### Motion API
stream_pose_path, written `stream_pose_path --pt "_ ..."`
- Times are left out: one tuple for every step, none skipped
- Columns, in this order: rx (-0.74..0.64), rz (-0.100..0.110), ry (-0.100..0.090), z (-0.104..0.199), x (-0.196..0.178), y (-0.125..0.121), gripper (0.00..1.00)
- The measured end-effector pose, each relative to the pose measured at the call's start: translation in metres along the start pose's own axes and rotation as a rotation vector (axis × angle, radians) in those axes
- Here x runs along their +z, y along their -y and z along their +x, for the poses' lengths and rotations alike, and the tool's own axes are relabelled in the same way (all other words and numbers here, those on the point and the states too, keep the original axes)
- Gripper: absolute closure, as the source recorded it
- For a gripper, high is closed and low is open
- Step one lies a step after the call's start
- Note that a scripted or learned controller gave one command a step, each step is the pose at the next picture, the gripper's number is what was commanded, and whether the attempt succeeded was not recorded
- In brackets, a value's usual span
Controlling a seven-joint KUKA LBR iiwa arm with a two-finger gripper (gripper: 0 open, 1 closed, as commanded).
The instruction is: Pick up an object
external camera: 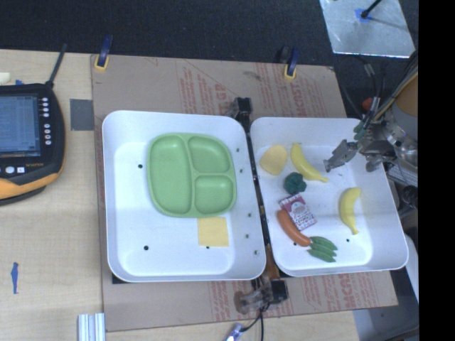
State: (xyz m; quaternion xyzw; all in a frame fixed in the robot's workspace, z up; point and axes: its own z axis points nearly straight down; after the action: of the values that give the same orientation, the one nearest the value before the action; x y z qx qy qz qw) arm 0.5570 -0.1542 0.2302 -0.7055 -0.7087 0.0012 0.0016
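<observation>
The right bin [384,258] holds several toy foods: a yellow lemon-like piece [273,160], a banana [306,163], a second banana [349,208], a dark green broccoli [295,184], a small red and white packet [298,212], an orange hot dog [292,228] and a green pea pod [322,249]. My gripper [353,158] hangs over the bin's upper right part, its fingers spread open with nothing between them. It sits just right of the first banana and above the second one. The arm enters from the right edge.
The left bin [121,190] carries a green divided plate [191,174] and a flat yellow square [213,231]. A teach pendant [27,139] lies at the far left of the bench. Clamps [287,61] hold the cardboard sheet at its back edge.
</observation>
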Motion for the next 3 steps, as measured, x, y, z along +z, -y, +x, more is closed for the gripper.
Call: stream_pose_path --pt "0.000 0.002 0.001 -0.058 0.111 0.027 0.00" --pt "-0.001 0.002 0.000 -0.055 0.139 0.030 0.00" --pt "-0.003 0.004 0.001 -0.057 0.129 0.030 1.00"
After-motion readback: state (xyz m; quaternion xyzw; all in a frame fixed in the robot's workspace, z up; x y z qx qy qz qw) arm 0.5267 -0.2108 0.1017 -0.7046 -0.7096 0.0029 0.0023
